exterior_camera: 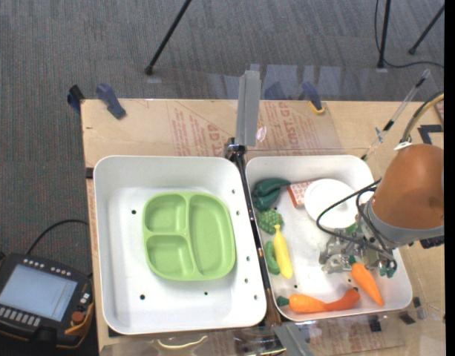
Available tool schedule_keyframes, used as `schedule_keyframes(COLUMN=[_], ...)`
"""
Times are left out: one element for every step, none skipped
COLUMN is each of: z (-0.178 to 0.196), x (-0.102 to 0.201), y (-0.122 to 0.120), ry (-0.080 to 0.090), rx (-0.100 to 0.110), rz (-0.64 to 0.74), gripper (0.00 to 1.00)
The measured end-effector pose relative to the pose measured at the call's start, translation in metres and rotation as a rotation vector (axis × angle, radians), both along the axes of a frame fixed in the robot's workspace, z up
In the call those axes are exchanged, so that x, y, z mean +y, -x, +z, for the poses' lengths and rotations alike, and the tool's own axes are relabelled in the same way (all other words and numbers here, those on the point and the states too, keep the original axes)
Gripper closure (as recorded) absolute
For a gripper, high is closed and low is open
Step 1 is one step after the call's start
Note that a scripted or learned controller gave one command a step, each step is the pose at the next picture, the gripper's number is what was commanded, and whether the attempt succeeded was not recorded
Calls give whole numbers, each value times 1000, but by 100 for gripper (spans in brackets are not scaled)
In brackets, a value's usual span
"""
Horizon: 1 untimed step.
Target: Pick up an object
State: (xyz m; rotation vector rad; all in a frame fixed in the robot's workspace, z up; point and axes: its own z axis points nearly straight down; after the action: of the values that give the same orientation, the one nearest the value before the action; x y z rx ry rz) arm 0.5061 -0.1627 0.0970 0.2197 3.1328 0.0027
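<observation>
Grasping is the step that seems to be in hand, judged from the camera view. The gripper is seen low inside the right bin, near its right wall and toward its front right corner, with the orange band of the arm above it. Whether the fingers are open or closed cannot be told, because the metal parts are small and mixed with cables. Nothing can be seen between them, so no object is counted as held.

Just below the gripper, an orange carrot is lying, tilted, and it looks touching or almost touching the gripper. A second, longer carrot is placed along the front wall of the same bin. A yellow banana is found near the left wall, with a green broccoli piece just behind it and a dark green vegetable toward the back left corner. A white round plate and a red box are seen near the back wall.

In the left bin, a green divided tray is lying in the middle.

For the next move, a firm closing on the small carrot is probably needed, then a straight lift. The carrot is narrow and smooth, so it may slip.
</observation>
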Motion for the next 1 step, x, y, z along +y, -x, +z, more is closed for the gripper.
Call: schedule_keyframes(z=[-11], x=[41], y=[25], ry=[-2], rx=[4], rz=[345], gripper=[100])
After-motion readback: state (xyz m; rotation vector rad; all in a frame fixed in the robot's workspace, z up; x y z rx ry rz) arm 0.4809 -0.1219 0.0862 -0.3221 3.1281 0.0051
